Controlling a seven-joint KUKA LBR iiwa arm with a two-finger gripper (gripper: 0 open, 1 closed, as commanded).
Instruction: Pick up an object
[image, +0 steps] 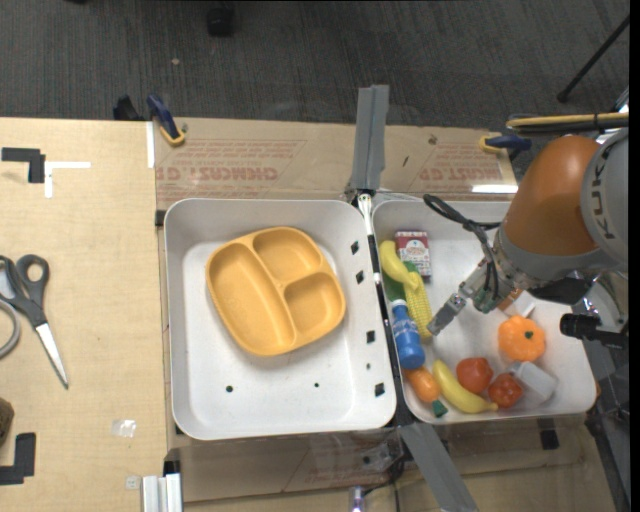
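Corn cob (416, 300) just beside hand (447, 315)

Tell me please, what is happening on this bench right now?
A grey robot arm with an orange band reaches from the right into the right bin, which holds toy food: a corn cob, a blue bottle, a banana, a tomato, an orange and a small red box. Its gripper hangs low beside the corn cob, and nothing is visibly lifted. The left bin holds a yellow divided plate. Scissors lie on the bench at the far left.
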